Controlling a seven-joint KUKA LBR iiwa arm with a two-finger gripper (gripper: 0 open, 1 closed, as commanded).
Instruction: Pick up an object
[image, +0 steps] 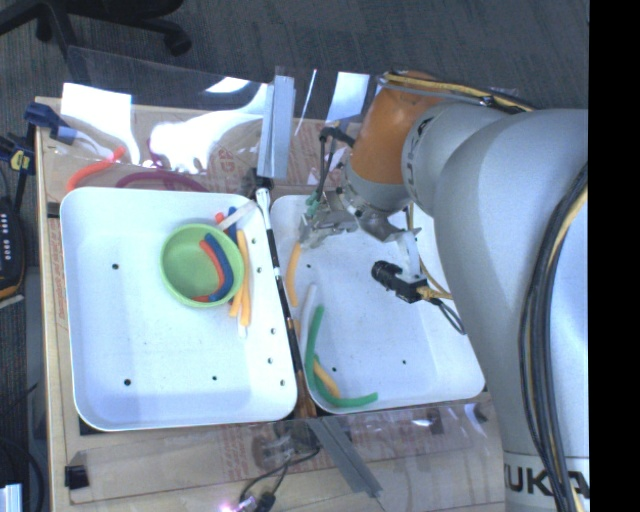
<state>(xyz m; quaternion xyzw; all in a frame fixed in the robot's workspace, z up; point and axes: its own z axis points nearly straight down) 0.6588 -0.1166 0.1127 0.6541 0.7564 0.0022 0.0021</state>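
Note:
My gripper (322, 222) hangs over the far left corner of the right bin (440, 370), below the orange wrist band. A long green strip (318, 350) curves along that bin's left and front side. An orange piece (324, 381) lies beside the strip near the front. Another thin orange stick (293, 268) rests against the bin's left wall, just below the gripper. In the left bin (120, 330) sits a green bowl (199, 264) holding red and blue curved pieces, with orange sticks (242, 290) at its right side.
A central divider rail (278, 290) separates the two bins. Behind the bins lie a pink ring (160, 180), white packaging and a metal bracket (275, 125). The grey arm covers the right bin's right side. A black cable connector (395, 282) hangs over the right bin.

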